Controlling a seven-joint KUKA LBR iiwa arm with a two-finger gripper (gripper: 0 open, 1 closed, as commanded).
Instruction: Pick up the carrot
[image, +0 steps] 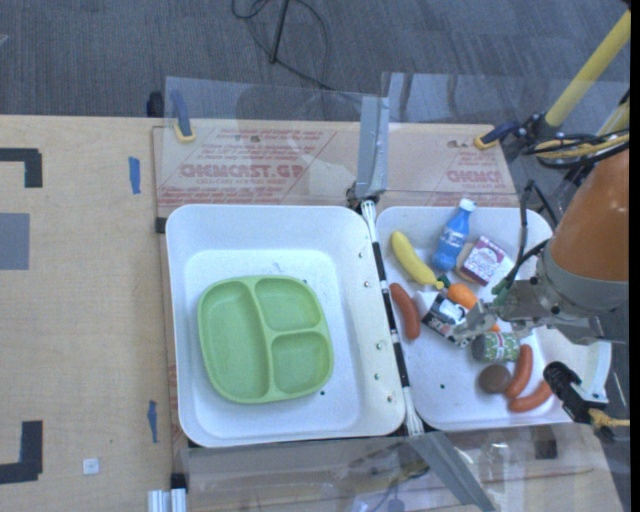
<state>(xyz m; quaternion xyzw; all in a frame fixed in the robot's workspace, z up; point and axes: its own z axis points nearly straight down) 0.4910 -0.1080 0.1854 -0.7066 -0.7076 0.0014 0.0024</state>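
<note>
The camera view looks down on a wooden table (80, 330) bearing two shallow white bins side by side. The left bin (190, 240) holds a green divided plate (265, 338) with three compartments, lying flat near the bin's middle.

The right bin (440, 395) is crowded. The carrot (461, 295), a small orange piece, lies near the bin's centre, just right of a yellow banana (412, 258) and just below a blue bottle (453, 236) with a white cap. A small pink and white carton (484, 261) sits just up and right of the carrot. A dark packet (441, 317) lies touching or almost touching the carrot's lower left side. A reddish sausage (405, 310) lies along the bin's left wall. Lower right are a green can (495, 347) on its side, a brown rounded lump (493, 378), and two more sausages (526, 382) close together.

The arm comes in from the right, its orange band (600, 225) over the bin's right edge and the grey wrist below it. The hand (487, 318) reaches leftward, low over the clutter, just below and right of the carrot, between it and the green can. Whether the hand is wide or narrow cannot be told; nothing can be seen gripped in it.
</note>
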